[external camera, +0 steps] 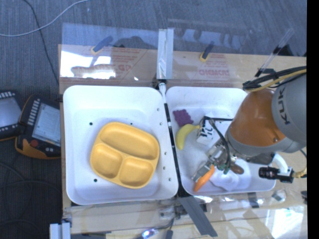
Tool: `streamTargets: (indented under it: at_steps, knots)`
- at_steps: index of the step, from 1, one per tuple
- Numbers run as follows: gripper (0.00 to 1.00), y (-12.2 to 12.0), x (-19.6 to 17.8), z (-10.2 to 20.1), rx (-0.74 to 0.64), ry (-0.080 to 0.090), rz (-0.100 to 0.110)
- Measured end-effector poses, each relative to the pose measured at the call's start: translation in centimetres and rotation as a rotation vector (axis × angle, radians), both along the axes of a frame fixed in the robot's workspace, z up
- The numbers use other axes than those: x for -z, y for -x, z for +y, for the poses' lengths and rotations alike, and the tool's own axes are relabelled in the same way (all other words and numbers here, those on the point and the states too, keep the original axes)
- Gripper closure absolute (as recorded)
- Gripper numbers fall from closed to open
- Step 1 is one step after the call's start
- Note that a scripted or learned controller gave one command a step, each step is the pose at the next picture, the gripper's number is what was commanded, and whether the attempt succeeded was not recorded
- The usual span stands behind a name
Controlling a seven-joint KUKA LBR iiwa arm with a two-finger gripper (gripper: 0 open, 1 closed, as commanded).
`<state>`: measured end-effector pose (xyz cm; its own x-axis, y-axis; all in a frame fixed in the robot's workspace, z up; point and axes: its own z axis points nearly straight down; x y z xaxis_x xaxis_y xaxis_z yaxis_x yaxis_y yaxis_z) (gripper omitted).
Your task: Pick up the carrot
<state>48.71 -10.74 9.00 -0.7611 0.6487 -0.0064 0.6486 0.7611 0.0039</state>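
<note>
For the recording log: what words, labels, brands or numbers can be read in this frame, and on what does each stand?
"KU", cut off by the frame edge: on the grey arm.
Red mirrored print on the clear panels behind the bins: too blurred to read.
Black marks on the small white box in the right bin: unreadable.
Screen of the handheld pendant: too small to read.

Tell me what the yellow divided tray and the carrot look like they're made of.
The yellow tray looks like molded plastic: uniform color, rounded compartments, soft sheen. The carrot is probably a plastic toy, judging by its flat, bright orange; too small to be sure.
</note>
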Motion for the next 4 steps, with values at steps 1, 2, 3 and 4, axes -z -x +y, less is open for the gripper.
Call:
streamTargets:
  at_steps: [1,2,3,4]
  knots:
    - [1.00,-0.3,-0.9,0.1,0.000,-0.003,-0.005]
    - [1.00,-0.4,-0.2,-5.1,0.213,-0.009,-0.008]
    - [0.00,-0.4,-0.1,-5.6,0.218,-0.001,-0.014]
    - [0.00,0.2,-10.5,-4.1,0.491,-0.001,0.008]
